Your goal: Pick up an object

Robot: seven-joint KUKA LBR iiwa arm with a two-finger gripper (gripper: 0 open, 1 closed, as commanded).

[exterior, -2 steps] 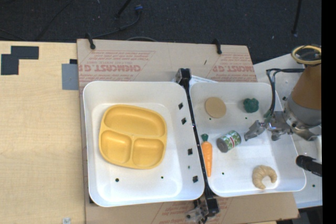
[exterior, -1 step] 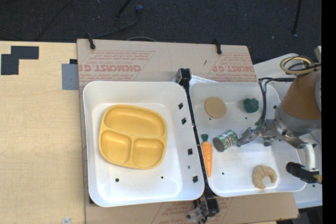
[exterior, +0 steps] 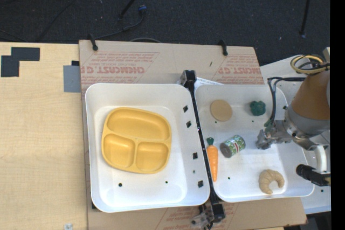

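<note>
Right bin (exterior: 237,194), contents listed: a small can (exterior: 233,145) with a green label, lying on its side near the middle; a carrot (exterior: 212,162) laid along the divider at the left wall, just beside the can; a tan disc (exterior: 221,110) lying flat toward the far side; a small green lump (exterior: 258,108) near the far right; a croissant (exterior: 271,181) near the front right corner. Left bin (exterior: 97,116): one yellow tray (exterior: 137,139) with three compartments. The gripper (exterior: 265,139) is seen low over the right bin, right of the can and apart from it, with the green lump beyond it and the croissant in front of it; nothing is seen between its fingers, and whether they are spread or pressed together cannot be told at this size. No object has yet been lifted. Handling is judged as follows. The can is taken to be rigid, smooth and inclined to roll; it would best be gripped across its round body, square to its axis. The carrot, likely a light toy, is slender and would be taken across its thick upper half, though the bin wall crowds one side. The croissant appears light and bulky, best pinched across its middle. The disc lies flat and offers little edge; it is judged the poorest candidate.
</note>
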